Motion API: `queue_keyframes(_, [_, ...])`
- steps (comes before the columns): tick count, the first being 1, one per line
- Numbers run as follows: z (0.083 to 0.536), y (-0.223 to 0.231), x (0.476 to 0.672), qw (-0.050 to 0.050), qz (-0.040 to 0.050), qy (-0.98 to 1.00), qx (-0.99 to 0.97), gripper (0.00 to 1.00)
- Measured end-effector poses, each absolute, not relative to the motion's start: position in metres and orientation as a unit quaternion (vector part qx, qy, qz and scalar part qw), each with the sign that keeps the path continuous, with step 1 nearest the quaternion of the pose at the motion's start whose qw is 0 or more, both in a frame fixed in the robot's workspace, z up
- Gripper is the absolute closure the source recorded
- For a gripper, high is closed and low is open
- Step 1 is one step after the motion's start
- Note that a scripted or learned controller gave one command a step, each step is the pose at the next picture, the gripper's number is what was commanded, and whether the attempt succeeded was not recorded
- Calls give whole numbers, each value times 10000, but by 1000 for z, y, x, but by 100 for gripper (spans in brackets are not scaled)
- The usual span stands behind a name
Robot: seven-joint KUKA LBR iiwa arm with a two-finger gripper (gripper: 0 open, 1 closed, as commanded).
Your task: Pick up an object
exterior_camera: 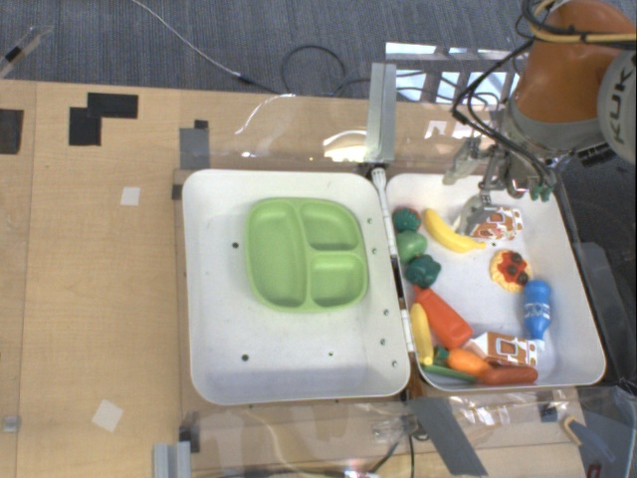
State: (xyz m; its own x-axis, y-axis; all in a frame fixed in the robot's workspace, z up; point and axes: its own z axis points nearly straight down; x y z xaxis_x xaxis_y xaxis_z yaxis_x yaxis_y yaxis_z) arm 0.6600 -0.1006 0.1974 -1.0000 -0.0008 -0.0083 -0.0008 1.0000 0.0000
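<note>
**Robot arm poised over a bin of toy food**

A pale wooden worktop (90, 297) carries two shallow white bins side by side. The left bin (219, 366) holds a green divided plate (307, 252). The right bin (572, 337) holds a scatter of small toy foods. A grey arm with an orange band (562, 63) reaches in from the right, and its gripper (490, 199) hangs over the bin's far end, just above a small printed carton (496, 226). Whether the fingers are open or closed cannot be told at this size.

Nearest the gripper, and so the likely pick, are the carton and a yellow banana (450, 233) just beside it. Both look like light, hard, smooth plastic, not fragile but inclined to slip. The carton's flat sides would suit a pinch across its width; the banana is best taken across its thick middle. Further down lie a blue bottle (536, 308), an orange carrot (444, 317) and a green vegetable (422, 269).
</note>
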Motion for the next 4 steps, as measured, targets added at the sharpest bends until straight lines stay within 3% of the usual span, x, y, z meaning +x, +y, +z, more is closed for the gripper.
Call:
queue_keyframes(1, [90,-189,634,80,-14,9999,109,0])
queue_keyframes(2, [90,-206,547,49,-3,9976,687,0])
queue_keyframes(3, [105,-204,553,137,-17,9978,645,100])
queue_keyframes(4, [236,-205,607,96,-26,9996,-246,100])
